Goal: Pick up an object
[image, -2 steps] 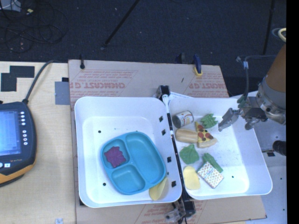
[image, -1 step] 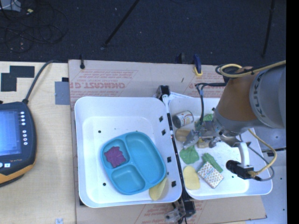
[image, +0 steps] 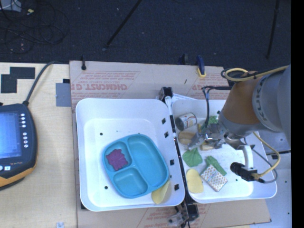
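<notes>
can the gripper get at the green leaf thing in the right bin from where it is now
Probably yes. The green leaf piece lies uncovered on the floor of the right bin, with nothing stacked on it, and the gripper hangs just above and to its right. A yellow piece lies close below it.

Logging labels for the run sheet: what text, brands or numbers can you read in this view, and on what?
"CHEMCRAFT"-like red print, upside down, on the cardboard sheet behind the bins: blurred, spelling uncertain.
More red print on the cardboard's front edge: too blurred to read.
Pendant screen at left: nothing readable.
</notes>
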### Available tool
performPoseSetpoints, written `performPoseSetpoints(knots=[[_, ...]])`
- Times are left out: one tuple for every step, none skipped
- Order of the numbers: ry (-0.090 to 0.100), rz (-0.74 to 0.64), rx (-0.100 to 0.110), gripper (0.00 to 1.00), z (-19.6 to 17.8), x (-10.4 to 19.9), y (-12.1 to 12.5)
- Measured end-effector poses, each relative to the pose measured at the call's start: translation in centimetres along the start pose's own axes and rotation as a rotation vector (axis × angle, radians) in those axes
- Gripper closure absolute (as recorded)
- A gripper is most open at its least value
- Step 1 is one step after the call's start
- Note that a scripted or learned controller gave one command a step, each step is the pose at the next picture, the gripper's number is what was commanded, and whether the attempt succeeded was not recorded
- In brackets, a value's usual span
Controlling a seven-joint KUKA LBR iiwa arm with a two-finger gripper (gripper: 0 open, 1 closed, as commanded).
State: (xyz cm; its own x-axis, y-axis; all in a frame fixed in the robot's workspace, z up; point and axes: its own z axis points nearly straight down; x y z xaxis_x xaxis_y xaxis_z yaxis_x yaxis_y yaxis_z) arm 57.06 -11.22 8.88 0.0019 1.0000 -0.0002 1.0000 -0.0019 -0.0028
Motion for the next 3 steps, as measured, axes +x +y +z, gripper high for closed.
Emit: performPoseSetpoints(knots=[[-0.002,-0.003,-0.007,0.0,-0.3,0.8,5.1],[0.002,0.0,0.002,0.0,0.1,1.0,-2.1],[0.001,0.001,-0.002,0.0,0.0,2.9,-6.6]])
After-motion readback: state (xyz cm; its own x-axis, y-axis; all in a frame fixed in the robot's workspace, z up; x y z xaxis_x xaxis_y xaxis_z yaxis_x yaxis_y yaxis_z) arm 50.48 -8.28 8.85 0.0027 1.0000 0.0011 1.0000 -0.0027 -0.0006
